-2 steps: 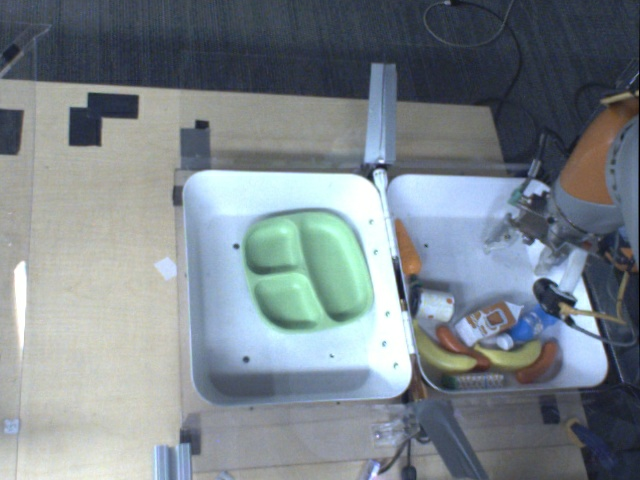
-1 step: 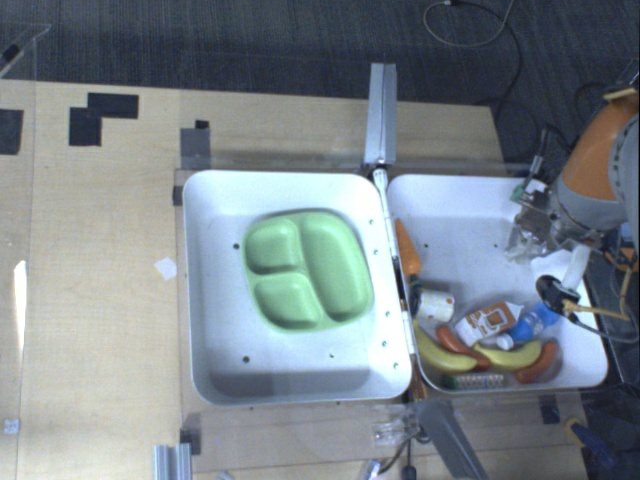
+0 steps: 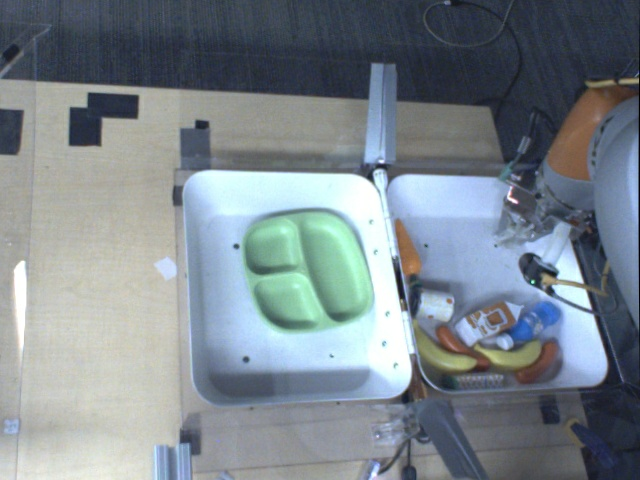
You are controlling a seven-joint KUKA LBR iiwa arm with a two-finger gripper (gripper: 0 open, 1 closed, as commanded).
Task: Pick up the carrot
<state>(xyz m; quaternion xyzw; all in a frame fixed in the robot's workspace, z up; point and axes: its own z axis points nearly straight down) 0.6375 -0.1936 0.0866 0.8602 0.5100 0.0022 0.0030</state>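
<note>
The carrot [image 3: 406,250] lay along the left wall of the right bin [image 3: 460,193], beside the divider. The gripper [image 3: 527,218] hovered over that bin's far right part, well apart from the carrot; whether it was open could not be told. Two bananas [image 3: 447,357] and a small carton [image 3: 487,320] crowded the near end. The left bin [image 3: 205,298] held a green divided plate [image 3: 305,268].

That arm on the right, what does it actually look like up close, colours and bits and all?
The arm is a rounded, smooth grey shell with a bright orange band above the wrist. Below that it narrows to a small end effector of pale, partly see-through parts with a few dark fittings. Thin cables run beside it, and a black one loops on the dark floor behind.
</note>
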